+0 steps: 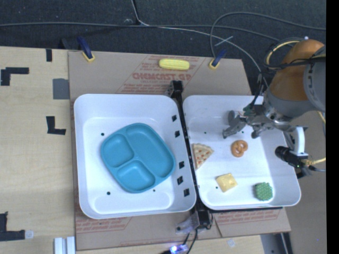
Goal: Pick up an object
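Note:
The right bin (212,106) holds a brown pretzel (239,148), a waffle-patterned wedge (202,153), a yellow cheese-like block (226,182) and a green textured piece (263,191). My gripper (244,128) hangs over the upper middle of this bin, just above and slightly right of the pretzel. Its two fingers are spread apart with nothing between them. A blue sectioned plate (137,156) lies in the left bin (87,110).
A yellow banana-shaped toy (174,64) lies on the cardboard behind the bins. Black clips run along the divider (181,136) between the bins. Cables cross the dark floor at the back. The arm's orange band (296,67) stands at the right.

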